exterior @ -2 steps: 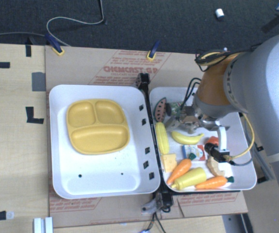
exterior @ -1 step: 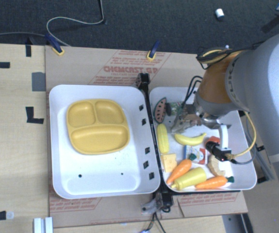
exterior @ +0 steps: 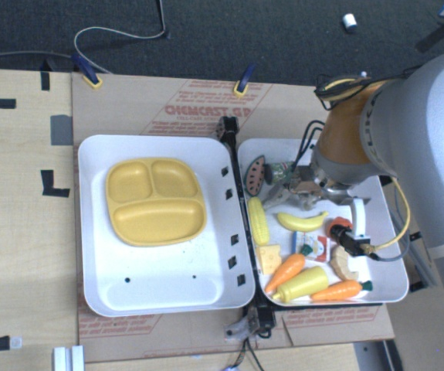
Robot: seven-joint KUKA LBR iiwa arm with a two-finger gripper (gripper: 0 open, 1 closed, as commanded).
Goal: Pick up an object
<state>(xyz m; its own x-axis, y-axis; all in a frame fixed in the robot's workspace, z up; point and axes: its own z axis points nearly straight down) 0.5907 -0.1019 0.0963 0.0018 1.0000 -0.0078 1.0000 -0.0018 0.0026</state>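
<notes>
Cardboard-topped bench (exterior: 198,107): left bin (exterior: 98,230) (yellow tray (exterior: 156,201)), right bin (exterior: 395,284) (toy food).

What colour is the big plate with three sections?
Yellow. The plate lies in the left bin, seen clearly in the camera view.

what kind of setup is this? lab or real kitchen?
Most likely a robot lab bench, not a kitchen: a cardboard sheet clipped under two white bins, toy food like a plastic banana, and loose cables over dark carpet.
</notes>
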